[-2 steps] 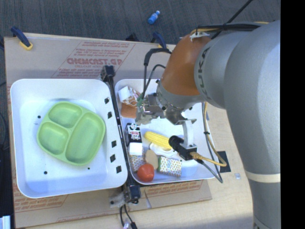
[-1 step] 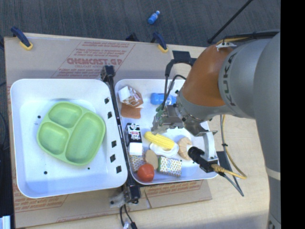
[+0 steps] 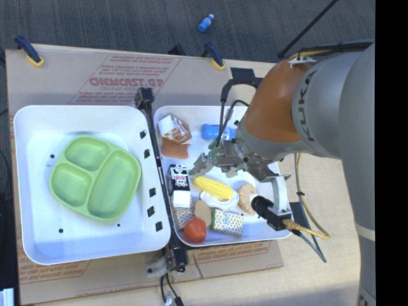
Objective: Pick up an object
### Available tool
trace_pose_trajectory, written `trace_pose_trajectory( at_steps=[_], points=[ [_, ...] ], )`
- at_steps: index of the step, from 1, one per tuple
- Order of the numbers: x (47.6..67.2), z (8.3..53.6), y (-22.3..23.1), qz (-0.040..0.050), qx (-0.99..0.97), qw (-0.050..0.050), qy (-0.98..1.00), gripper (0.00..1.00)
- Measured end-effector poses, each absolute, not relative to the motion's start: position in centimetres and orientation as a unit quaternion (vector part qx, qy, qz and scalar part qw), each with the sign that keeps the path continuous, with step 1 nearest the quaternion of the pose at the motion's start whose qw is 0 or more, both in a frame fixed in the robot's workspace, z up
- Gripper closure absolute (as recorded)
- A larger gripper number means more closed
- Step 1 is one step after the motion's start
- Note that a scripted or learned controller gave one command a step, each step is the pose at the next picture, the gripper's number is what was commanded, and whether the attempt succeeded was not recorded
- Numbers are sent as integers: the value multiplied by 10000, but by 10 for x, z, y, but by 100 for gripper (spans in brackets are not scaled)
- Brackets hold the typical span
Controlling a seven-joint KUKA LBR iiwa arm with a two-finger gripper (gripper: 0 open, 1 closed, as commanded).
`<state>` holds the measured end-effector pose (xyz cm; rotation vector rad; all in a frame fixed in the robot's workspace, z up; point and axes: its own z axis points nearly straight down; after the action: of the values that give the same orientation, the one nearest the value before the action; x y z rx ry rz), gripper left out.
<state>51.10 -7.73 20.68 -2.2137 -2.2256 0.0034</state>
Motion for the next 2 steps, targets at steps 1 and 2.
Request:
trace_pose_trajectory(
  at_steps=[1, 2],
  points=[
    [496, 118, -95, -1, -7053, 8, -7089, 0],
    [597, 92, -118, 3, -7055, 8, -7087, 0]
  ],
)
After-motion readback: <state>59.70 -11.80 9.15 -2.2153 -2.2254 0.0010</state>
